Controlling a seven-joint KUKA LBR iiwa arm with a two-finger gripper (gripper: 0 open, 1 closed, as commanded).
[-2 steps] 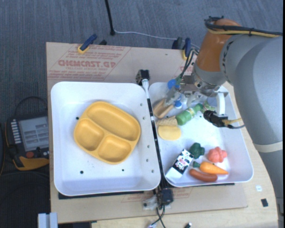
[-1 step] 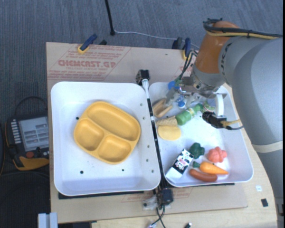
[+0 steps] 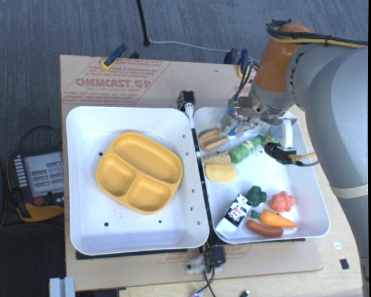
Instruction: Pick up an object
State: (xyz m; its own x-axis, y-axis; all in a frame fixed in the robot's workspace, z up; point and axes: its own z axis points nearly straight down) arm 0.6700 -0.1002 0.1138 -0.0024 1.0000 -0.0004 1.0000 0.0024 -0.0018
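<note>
- Camera view: two white bins are seen side by side on a bench covered with brown cardboard (image 3: 111,79); the left bin (image 3: 86,228) carries a yellow divided plate (image 3: 139,172) near its middle.
- The candidate objects are all found in the right bin (image 3: 315,218): a hot-dog bun (image 3: 211,140) and a green bottle-shaped toy (image 3: 242,150) toward its far-left corner, a pale yellow round piece (image 3: 221,172) against its left wall, and, along its near edge, a black-and-white carton (image 3: 236,211), a dark green piece (image 3: 256,195), a pink-red lumpy piece (image 3: 282,201), a carrot (image 3: 277,219) and a red sausage (image 3: 264,229).
- Progress is judged to be early: no object is seen lifted clear of the bin, and every item appears to rest on the bin floor (the grasp itself is still to be made, then the lift).
- The gripper (image 3: 238,125) is placed low over the far-left part of the right bin, just beside the bun and the green toy, which are judged the likeliest targets.
- How the jaws stand cannot be told; they are lost in clutter and cabling.
- The arm is reached in from the right, the orange band (image 3: 278,64) standing above the wrist and the wrist tilted down toward the bin's far edge.
</note>
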